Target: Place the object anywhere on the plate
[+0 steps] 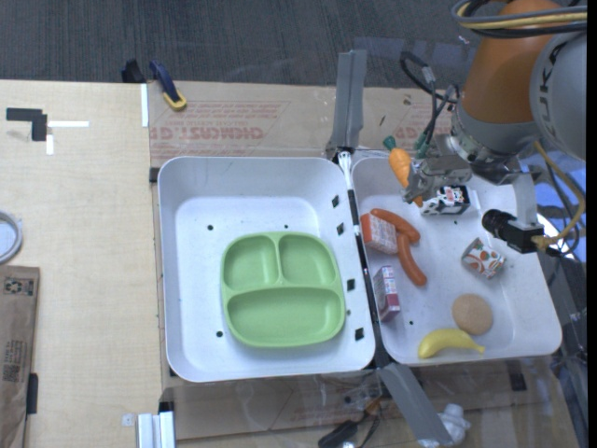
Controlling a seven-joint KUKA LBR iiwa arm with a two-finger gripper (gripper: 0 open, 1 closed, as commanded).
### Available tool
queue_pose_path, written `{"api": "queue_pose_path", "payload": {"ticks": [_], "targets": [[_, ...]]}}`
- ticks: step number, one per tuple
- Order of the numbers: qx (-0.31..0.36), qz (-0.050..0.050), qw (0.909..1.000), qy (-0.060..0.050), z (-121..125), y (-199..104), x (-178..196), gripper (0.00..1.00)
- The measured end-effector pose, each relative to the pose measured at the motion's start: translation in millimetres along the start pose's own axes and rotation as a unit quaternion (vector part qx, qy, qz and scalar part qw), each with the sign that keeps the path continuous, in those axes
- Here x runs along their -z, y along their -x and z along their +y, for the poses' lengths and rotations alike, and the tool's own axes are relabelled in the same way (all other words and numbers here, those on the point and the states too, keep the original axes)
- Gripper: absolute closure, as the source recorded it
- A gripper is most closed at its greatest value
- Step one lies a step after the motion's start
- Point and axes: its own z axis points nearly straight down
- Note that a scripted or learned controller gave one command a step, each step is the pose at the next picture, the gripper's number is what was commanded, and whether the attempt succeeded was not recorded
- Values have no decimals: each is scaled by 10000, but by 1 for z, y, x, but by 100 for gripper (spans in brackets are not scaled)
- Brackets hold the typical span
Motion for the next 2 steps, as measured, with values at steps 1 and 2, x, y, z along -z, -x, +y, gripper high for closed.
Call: {"api": "queue_pose_path", "payload": {"ticks": [1, 2], "targets": [[1421, 7, 9898, 0, -50, -56, -25, 100], [1421, 7, 9899, 2, -50, -56, -25, 0]]}}
